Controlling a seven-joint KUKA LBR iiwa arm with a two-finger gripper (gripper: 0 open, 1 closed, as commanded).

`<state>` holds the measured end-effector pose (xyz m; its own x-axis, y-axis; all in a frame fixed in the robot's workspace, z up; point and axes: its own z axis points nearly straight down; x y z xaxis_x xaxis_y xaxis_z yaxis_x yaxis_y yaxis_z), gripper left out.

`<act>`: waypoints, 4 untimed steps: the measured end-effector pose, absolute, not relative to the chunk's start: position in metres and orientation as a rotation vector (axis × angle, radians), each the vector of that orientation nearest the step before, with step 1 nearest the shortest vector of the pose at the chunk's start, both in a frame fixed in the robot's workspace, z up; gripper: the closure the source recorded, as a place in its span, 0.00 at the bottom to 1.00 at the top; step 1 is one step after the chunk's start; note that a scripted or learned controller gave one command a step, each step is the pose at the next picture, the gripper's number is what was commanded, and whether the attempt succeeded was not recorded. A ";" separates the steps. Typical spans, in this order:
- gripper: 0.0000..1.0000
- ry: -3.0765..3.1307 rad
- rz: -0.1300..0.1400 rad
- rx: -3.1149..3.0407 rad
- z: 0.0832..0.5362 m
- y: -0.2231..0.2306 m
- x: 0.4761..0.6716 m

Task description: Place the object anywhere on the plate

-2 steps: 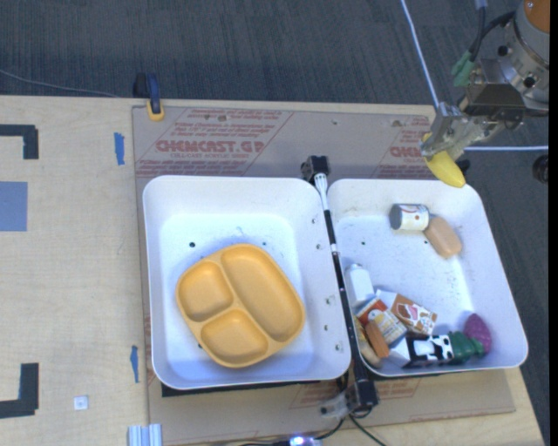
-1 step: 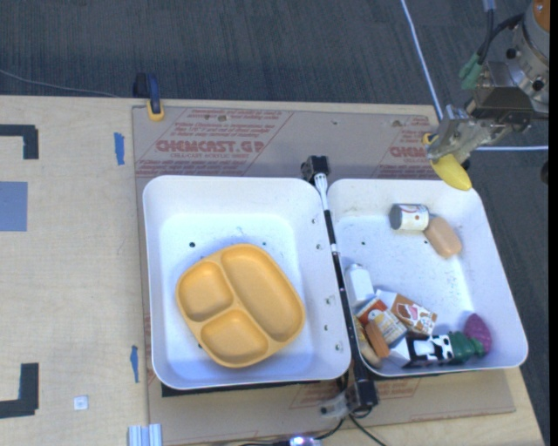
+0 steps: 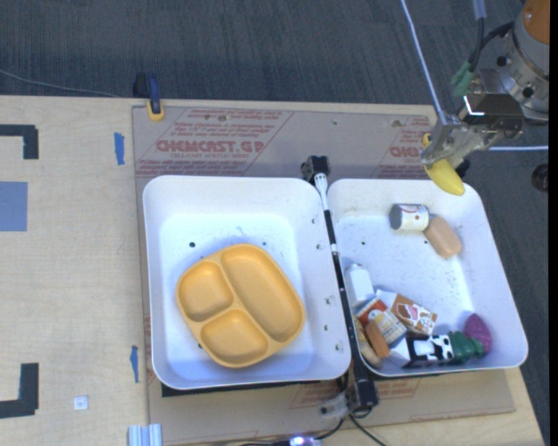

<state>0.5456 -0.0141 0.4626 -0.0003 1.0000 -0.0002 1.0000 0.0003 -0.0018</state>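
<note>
Fingers (image 3: 443, 150) of the gripper (image 3: 446, 157) are closed on a yellow banana (image 3: 448, 178), which hangs from them with its lower end pointing down-right. Gripper is at upper right of the camera view, above the far edge of the right bin (image 3: 501, 287), approx. over the bin's back rim. Banana is in the air, not touching the bin floor as far as I can see.

Grey arm w/ the orange band (image 3: 539, 19) enters from the top right corner, and some cables run beside it.

Left bin (image 3: 166, 226) carries the yellow plate (image 3: 240, 303), a tray w/ three compartments, lying a bit turned in the lower middle of the bin. All 3 compartments look bare. Plate is well apart from the gripper, on the other side of the divider between the bins.

In the right bin: a small can (image 3: 409, 217) lying on its side near the back, just beside it a beige oval piece (image 3: 444, 236), touching or almost. Near the front edge a group of things close together: white bottle (image 3: 357, 283), orange-red packet (image 3: 403, 315), a black and white toy (image 3: 433, 348), a purple item (image 3: 477, 330) at the right wall.

Both bins stand on a brown board (image 3: 227, 139) w/ red print, on the light wooden bench (image 3: 70, 261).
</note>
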 end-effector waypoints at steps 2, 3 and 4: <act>1.00 -2.224 -0.003 -2.223 0.477 -0.018 0.543; 1.00 -2.220 0.003 -2.220 0.454 -0.018 0.545; 1.00 -2.224 -0.003 -2.223 0.481 -0.014 0.533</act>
